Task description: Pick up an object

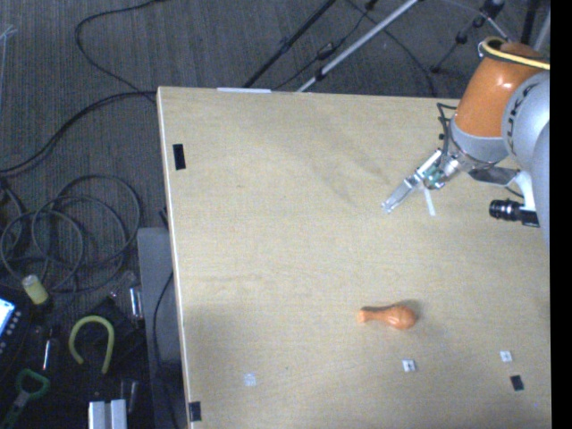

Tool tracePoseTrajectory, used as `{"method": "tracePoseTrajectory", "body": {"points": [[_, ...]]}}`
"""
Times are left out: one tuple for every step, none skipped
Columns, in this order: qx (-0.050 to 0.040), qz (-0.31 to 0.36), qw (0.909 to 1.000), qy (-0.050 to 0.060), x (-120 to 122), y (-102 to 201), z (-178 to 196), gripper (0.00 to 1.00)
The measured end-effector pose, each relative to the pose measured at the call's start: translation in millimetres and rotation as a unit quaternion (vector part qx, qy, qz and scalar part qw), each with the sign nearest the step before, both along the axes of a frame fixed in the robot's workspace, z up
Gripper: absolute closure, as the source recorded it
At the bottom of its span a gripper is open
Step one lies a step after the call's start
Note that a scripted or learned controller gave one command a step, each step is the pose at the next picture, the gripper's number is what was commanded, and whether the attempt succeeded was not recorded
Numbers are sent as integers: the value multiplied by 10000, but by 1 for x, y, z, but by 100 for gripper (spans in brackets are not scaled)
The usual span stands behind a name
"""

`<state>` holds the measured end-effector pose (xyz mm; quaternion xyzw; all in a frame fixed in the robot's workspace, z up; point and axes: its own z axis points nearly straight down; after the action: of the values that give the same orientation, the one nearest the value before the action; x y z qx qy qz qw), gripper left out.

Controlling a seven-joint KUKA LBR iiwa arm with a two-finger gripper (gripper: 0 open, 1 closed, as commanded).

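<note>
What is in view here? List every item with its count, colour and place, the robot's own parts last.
Pear-shaped object: one, orange, lying on the wooden board, lower middle.
Wooden board: one, pale tan, filling the centre.
Small markers: a few, black or white, near the board's edges.
Cables: several, black, on the floor at left.
Hook-shaped item: one, yellow-green, floor at lower left.
Stand legs: several, grey and black, top.
Arm: one, grey with orange band, upper right.
Pincer: one, silver, above the board.

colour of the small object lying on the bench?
Orange, pear-shaped object, seen in the camera view on the tan bench.
</note>
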<state>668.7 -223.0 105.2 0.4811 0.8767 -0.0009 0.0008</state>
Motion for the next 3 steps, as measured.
{"method": "tracePoseTrajectory", "body": {"points": [[0,0,10000,-1,0,0,0,0],[3,1786,9839,-5,1,1,-20,0],[-6,2521,9677,0,-7,1,-14,0]]}}
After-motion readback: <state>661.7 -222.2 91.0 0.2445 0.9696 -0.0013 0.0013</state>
